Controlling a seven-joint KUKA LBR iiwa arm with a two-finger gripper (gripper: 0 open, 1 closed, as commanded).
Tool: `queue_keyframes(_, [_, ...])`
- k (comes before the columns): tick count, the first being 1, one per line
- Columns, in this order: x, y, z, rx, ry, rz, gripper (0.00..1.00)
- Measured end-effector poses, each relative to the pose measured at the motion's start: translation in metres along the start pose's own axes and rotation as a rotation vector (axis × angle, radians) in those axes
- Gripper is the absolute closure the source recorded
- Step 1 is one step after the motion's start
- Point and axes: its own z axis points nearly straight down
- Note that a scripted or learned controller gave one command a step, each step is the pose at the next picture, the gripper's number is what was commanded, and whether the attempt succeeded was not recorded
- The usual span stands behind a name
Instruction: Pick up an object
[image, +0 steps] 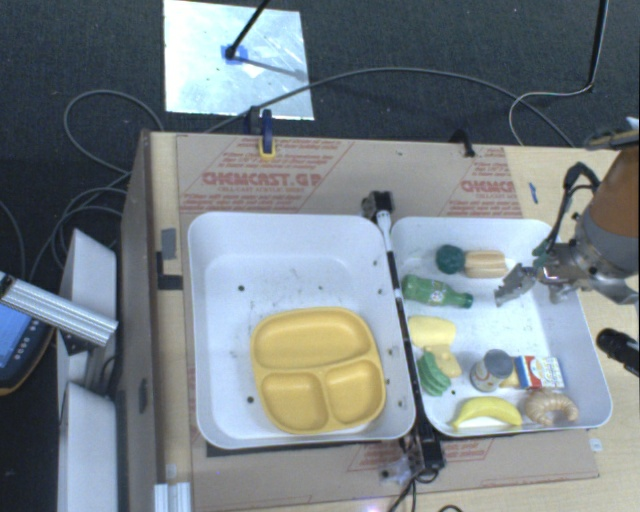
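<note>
The right bin (570, 330) holds several toy foods: a green bottle (434, 292) lying on its side, a dark green round piece (450, 259) next to a beige loaf (485, 264), a yellow block (432, 330), a green vegetable (433, 371), a grey can (491, 369), a small carton (540, 372), a banana (486, 411) and a brown pastry (551, 405). My gripper (510, 283) hangs over the right bin's upper right part, right of the bottle and below the loaf. Its fingers point left, open, with nothing between them.
The left bin (230, 260) holds a yellow divided tray (317, 367). A bin wall (393, 290) separates the two bins. Cables and a grey plate (238, 60) lie on the dark floor beyond the bench.
</note>
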Motion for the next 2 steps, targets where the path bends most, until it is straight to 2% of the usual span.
queue_keyframes(1, [0.003, 0.051, 0.105, -0.014, -0.005, 0.003, 0.0])
queue_keyframes(2, [0.001, 0.113, 0.125, 0.067, 0.011, -0.008, 0.0])
